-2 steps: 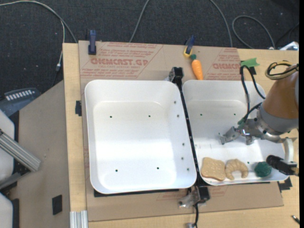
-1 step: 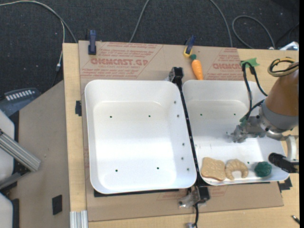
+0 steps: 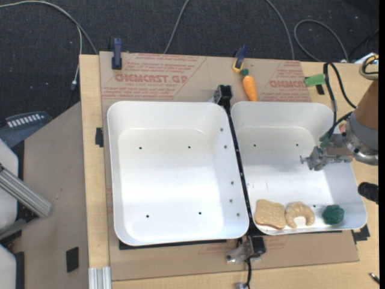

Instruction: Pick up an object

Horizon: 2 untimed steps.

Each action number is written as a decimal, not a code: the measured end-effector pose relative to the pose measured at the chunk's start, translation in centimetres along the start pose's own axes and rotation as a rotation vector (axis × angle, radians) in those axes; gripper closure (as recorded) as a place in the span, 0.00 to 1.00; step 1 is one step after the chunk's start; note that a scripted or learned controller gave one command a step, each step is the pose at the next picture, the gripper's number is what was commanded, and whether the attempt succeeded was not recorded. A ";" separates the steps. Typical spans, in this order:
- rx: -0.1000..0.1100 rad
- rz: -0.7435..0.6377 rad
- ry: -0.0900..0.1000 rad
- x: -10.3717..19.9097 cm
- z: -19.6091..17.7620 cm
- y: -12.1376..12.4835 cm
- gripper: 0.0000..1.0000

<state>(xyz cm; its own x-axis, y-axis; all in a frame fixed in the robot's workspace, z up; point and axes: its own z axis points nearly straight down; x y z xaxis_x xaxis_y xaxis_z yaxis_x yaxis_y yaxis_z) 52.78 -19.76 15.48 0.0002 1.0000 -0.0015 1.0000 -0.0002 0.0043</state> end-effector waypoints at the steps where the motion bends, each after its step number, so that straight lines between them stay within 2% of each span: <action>1: 0.001 0.000 0.001 -0.1 -4.2 0.1 1.00; 2: 0.000 -0.001 0.000 -0.1 -7.9 0.2 1.00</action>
